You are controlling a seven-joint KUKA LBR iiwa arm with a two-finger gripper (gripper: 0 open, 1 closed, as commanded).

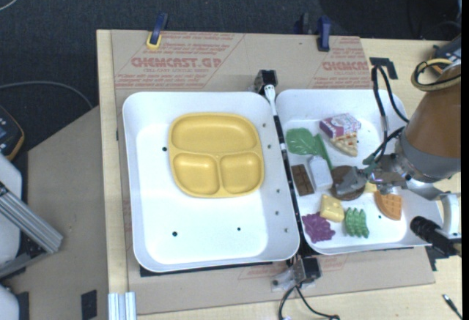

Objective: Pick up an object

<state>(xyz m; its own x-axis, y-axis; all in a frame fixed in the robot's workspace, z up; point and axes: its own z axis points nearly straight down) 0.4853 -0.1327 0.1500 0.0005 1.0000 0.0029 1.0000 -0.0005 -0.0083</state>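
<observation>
Reaching into the right bin (289, 187), your gripper (364, 183) sits low beside a brown round piece (344, 181); whether it grips is hidden, so I cannot tell. You look mid-approach. Next, centre over that piece, clear of the waffle (389, 205) and yellow wedge (331, 209), then lift

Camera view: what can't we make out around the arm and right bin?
- Gripper: grip state unreadable; the grey arm's wrist covers it from above.
- Dark brown round object: partly under the gripper, so contact is unclear.
- Orange waffle-textured piece: top edge hidden by the wrist.
- Arm body: cut off at the right edge.
</observation>
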